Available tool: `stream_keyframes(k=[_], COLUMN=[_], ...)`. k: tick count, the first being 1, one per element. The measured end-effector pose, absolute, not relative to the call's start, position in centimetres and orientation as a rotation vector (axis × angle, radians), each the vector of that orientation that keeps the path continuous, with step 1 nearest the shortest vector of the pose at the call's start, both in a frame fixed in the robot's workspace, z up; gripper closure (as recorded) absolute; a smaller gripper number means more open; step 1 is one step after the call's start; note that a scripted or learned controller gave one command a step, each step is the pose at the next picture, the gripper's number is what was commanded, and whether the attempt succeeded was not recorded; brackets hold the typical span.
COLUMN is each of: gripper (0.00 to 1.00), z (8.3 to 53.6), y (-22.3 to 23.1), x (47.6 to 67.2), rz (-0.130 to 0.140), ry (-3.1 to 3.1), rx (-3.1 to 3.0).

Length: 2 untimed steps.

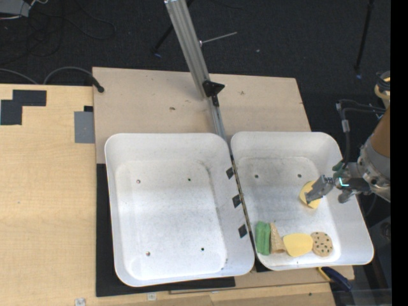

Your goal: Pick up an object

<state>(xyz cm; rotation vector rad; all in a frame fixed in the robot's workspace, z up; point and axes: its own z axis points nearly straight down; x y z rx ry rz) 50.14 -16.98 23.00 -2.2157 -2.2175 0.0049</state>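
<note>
My jaws (pixel 320 190) hang over the right-hand bin (pixel 280 146), close to its right wall and about halfway along it, with my wrist reaching in across that wall. Whether they stand apart or together I cannot tell — the fingers are small and dark against the bin floor.

The thing nearest me is a small yellow piece (pixel 310 195), lying on the bin floor right at my fingertips, on their left and a touch toward the near edge. It looks touched or just overlapped by the tip, but I see nothing of it between the fingers, so I would not call it held. It is a stubby lump; its longer side seems to run slantwise, from the far-left toward the near-right, though that is hard to read.

Along the bin's near wall lies a row — a green piece (pixel 262 238), a tan wafer (pixel 276 238), a yellow disc (pixel 297 244) and a chocolate-chip cookie (pixel 322 243) — well apart from me. The left-hand bin (pixel 166 209) sits beside, across the shared wall.
</note>
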Motion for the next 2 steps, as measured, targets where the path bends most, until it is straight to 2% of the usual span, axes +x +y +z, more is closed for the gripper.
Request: stream_keyframes(k=[1, 2], gripper=[0.0, 0.0], z=[23.2, 18.3], y=[-17.1, -17.5], x=[50.2, 49.3], rz=[0.002, 0.006], ry=[-2.218, -2.215], rx=[-2.221, -2.217])
